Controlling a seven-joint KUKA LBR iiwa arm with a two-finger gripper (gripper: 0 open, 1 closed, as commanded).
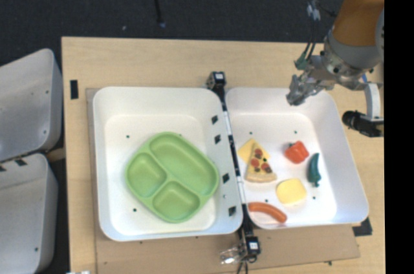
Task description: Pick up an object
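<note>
The right bin (272,112) holds several toy foods: a pizza slice (257,163), a red pepper (297,152), a dark green chili (314,169), a yellow block (291,191) and a red sausage (267,212) at the front edge. My gripper (299,92) hangs above the back rim of this bin, well apart from all the toys. Nothing shows between its fingers.
The left bin (116,112) holds a green divided plate (171,176). A row of black clips (226,137) runs along the seam between the bins. The wooden bench (181,59) extends behind both bins.
</note>
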